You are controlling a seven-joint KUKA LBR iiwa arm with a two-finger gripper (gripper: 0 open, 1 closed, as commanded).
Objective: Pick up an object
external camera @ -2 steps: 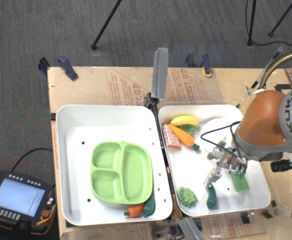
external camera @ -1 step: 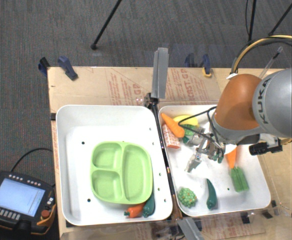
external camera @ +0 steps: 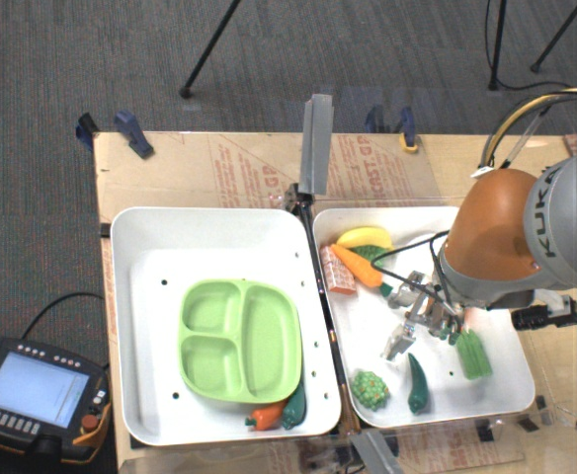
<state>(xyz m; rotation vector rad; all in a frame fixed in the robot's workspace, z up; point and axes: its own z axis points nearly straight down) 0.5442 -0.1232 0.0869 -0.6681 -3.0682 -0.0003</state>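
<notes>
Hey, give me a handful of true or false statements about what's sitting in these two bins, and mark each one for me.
1. The green divided plate lies in the left bin. True.
2. The broccoli rests on the green divided plate. False: it lies in the right bin, near its front edge.
3. The carrot lies beside the banana at the back of the right bin. True.
4. The gripper hangs over the left bin. False: it is over the right bin, above a bare patch of the bin floor.
5. A small orange and dark green item sits at the plate's front edge. True.
</notes>
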